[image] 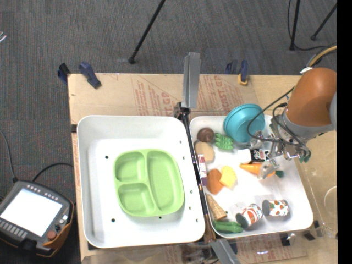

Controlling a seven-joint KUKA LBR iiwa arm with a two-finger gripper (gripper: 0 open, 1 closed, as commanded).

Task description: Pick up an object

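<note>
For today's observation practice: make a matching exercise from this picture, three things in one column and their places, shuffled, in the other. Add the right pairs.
Things
1. green tray
2. teal bowl
3. carrot

Places
A. under the gripper
B. in the left bin
C. tilted at the back of the right bin

Pairs: 1-B, 2-C, 3-A
</note>
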